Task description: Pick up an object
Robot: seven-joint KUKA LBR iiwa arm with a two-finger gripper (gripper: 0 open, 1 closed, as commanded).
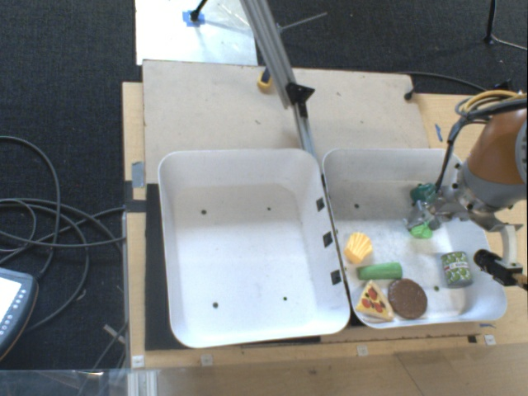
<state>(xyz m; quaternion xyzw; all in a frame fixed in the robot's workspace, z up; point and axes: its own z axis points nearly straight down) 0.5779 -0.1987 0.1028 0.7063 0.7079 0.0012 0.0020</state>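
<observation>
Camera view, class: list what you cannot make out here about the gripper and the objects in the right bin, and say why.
- Gripper: its fingers are small and blurred, so open or shut is unclear.
- Green object by the gripper: too small to name; contact with it cannot be judged.
- Arm: cut off by the frame's right edge.
- Green can: label too small to read.
- Right bin: the arm covers part of its far right side.

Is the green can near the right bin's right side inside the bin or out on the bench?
Inside. The green can lies on the right bin's white floor, within its rim, right of the brown disc.
</observation>
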